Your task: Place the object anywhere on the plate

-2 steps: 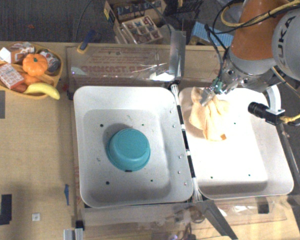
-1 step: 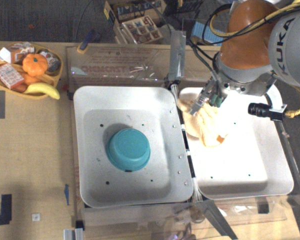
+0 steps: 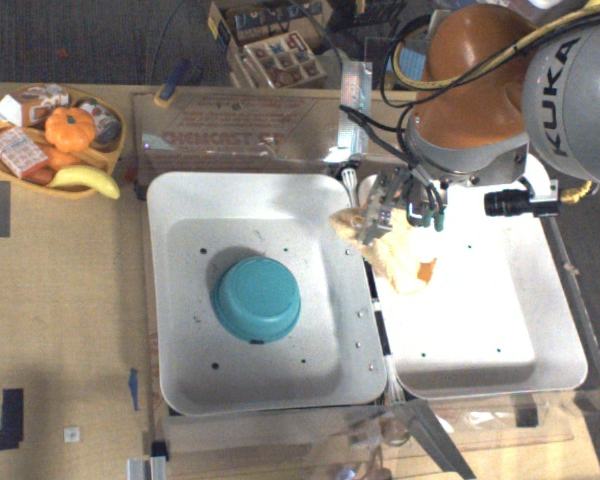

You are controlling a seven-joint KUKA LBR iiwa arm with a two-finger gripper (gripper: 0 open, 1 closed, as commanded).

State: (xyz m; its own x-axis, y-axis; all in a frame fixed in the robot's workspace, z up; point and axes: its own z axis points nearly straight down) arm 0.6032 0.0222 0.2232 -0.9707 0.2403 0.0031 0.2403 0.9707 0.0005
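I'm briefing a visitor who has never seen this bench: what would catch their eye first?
The teal plate stands out, upside-down-looking and alone in the middle of the left bin. Next comes the big grey and orange arm reaching in from the right, its tool low over the seam between the bins, right by a pale yellowish object at the right bin's near-left edge.

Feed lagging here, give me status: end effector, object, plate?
End effector over the seam between bins, a pale soft object hanging at it; grip unconfirmed. Teal plate in left bin, face down, nothing on it. Path to plate open.
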